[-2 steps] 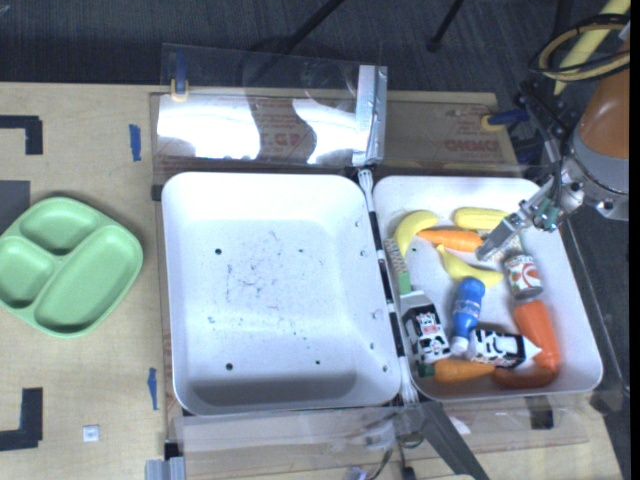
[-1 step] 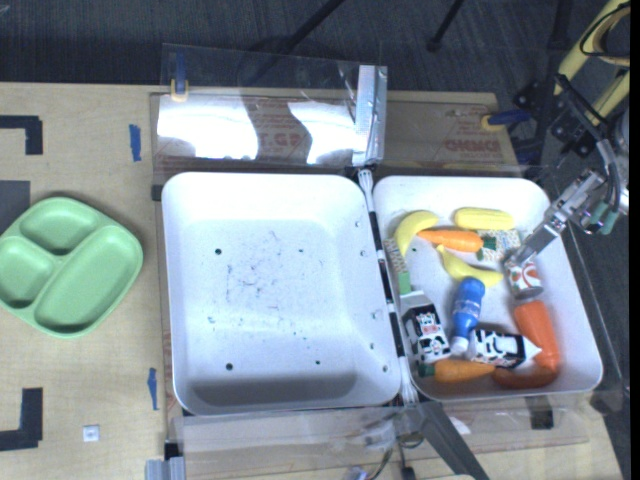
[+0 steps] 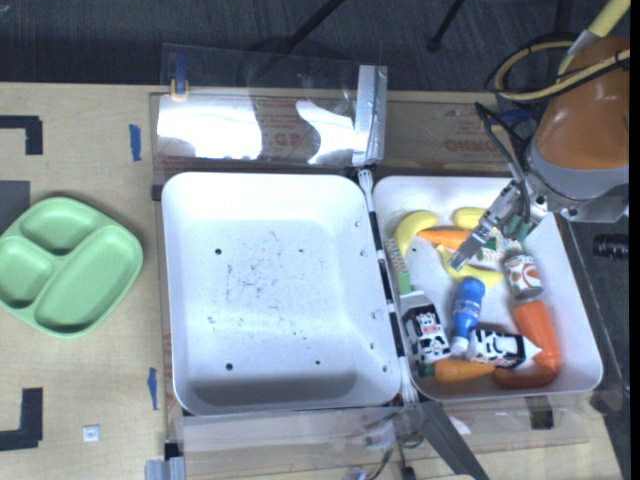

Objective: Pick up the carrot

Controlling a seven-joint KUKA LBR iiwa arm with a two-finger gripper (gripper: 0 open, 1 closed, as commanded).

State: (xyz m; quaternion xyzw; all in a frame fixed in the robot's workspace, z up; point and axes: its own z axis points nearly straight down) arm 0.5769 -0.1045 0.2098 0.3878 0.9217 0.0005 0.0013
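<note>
Surface (image 3: 90, 128): pale wood, carrying two shallow white bins side by side.
Left bin (image 3: 190, 208): white, floor faintly scuffed.
Right bin (image 3: 585, 353): white, crowded with toy food and small containers.
Carrot (image 3: 445, 236): orange, lying in the far half of the right bin, touching a yellow banana (image 3: 412, 228) on its left side; its right end runs under the gripper.
Gripper (image 3: 468, 255): reaching into the right bin from the far right corner, tips down right at the carrot's right end; how far apart the fingers stand cannot be told, and no item is seen held.
Blue bottle (image 3: 466, 308): mid-bin, near the gripper tips.
Orange bottle (image 3: 537, 330): by the right wall.
Second carrot (image 3: 462, 371): along the near wall.
Green divided plate (image 3: 65, 265): at the surface's left edge, well apart from the bins.
</note>
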